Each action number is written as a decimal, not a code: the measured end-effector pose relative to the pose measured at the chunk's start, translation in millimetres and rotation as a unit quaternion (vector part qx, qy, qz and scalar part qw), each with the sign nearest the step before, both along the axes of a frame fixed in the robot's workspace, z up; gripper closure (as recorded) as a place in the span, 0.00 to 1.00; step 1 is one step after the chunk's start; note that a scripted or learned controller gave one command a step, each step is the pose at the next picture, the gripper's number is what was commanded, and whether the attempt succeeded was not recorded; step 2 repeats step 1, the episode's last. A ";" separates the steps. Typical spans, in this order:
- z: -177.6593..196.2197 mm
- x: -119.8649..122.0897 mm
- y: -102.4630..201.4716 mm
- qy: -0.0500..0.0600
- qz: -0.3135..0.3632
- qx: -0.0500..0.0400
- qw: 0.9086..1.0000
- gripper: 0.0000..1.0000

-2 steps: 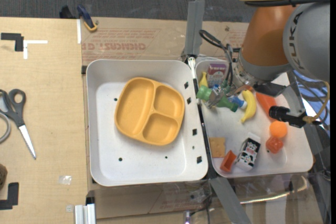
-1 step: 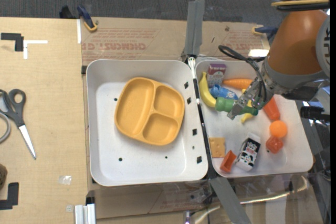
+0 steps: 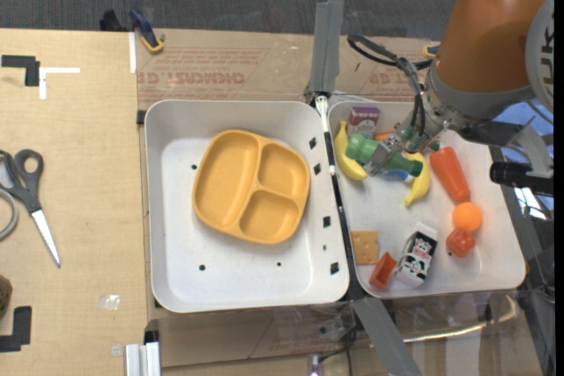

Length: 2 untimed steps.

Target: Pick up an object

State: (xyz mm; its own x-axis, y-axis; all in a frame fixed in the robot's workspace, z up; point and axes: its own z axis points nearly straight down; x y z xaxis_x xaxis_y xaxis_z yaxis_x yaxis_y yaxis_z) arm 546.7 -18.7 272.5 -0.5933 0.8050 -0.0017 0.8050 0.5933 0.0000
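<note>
My gripper (image 3: 398, 145) is low in the back of the right bin (image 3: 493, 277), reaching in from the right under the orange-banded wrist (image 3: 489, 22). It sits right over a green toy (image 3: 363, 146) that lies between two yellow bananas (image 3: 349, 163) (image 3: 420, 182). Whether it touches the green toy is hidden by the gripper body. An orange carrot (image 3: 449, 173) lies just right of it. Further forward are an orange ball (image 3: 467, 217), a red fruit (image 3: 460, 243), a cow-patterned carton (image 3: 418, 258), a cracker (image 3: 365, 246) and a small red piece (image 3: 382, 270).
A purple and white box (image 3: 363, 116) stands at the right bin's back wall. The left bin (image 3: 167, 277) holds a yellow divided plate (image 3: 251, 187). Scissors (image 3: 31, 198) lie on the bench at far left, and a blue clip (image 3: 145, 29) at the back.
</note>
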 end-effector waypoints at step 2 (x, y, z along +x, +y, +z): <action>34.8 40.1 22.8 0.000 -0.082 0.000 0.997 1.00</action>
